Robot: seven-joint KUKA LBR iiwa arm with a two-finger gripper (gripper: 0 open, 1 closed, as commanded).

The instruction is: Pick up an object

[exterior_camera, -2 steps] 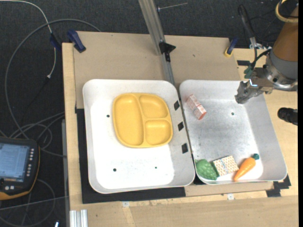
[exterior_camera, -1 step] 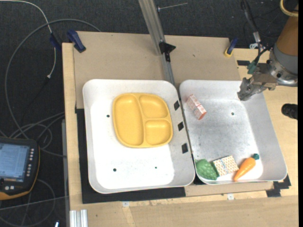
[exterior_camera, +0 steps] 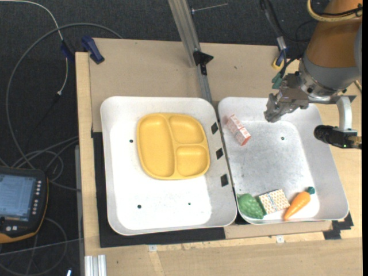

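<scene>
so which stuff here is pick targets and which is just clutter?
Job:
- gripper, over the right bin
- pink box, upper left of that bin
- green toy, checkered block, carrot, along its near edge

Lying about:
- yellow tray in the left bin
- pendant at far left
- blue clamp on the bench corner

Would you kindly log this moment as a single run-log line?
hand: over right bin, upper edge | holding: nothing seen | nearest: pink box | carrot: near corner | yellow tray: left bin
</scene>
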